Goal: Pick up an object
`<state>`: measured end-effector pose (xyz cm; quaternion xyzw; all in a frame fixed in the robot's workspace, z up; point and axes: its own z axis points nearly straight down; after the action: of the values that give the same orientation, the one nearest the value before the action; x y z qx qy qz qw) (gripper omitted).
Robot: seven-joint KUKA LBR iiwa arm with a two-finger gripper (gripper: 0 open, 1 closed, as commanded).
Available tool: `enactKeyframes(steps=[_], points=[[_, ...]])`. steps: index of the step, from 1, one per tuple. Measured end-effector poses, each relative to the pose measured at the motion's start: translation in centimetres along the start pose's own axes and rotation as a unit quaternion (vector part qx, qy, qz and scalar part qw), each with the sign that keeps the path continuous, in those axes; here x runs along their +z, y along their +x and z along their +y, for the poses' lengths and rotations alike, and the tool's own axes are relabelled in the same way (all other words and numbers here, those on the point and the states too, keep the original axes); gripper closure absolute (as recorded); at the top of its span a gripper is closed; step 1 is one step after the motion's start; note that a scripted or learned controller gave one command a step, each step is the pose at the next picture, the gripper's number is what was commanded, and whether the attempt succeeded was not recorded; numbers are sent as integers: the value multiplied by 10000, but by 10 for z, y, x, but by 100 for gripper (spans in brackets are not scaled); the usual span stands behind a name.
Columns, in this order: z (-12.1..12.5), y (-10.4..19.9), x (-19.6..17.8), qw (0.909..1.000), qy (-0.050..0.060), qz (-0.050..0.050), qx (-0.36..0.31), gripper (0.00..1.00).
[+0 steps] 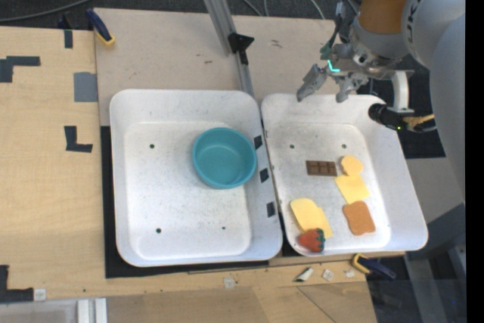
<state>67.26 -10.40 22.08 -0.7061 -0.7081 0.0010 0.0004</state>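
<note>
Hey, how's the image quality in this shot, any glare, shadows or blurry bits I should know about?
Camera view: lighting is even and soft, with no harsh glare on the white bins; the teal bowl casts only a faint shadow; the claw looks slightly soft, and the small food pieces near the chocolate bar are low in detail; bin edges bow a little, hinting at mild lens distortion.

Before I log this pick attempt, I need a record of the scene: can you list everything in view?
shallow white plastic bins: two, white, side by side on the bench
round teal bowl: one, teal, left bin
brown chocolate bar piece: one, brown, right bin
flat yellow pieces: three, yellow, right bin
flat orange piece: one, orange, right bin, front
red strawberry-like item: one, red, right bin, front edge
grey metal pole: one, behind bins
gripper: one, grey, open, above right bin's back edge
</note>
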Motion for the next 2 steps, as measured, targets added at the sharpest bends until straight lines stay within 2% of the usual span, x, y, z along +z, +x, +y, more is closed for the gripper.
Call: enactKeyframes(steps=[1, 2], points=[[-8, -3, 48, 10000, 20, -1, 7, 0], [-10, -5, 113, 10000, 30, 0, 6, 0]])
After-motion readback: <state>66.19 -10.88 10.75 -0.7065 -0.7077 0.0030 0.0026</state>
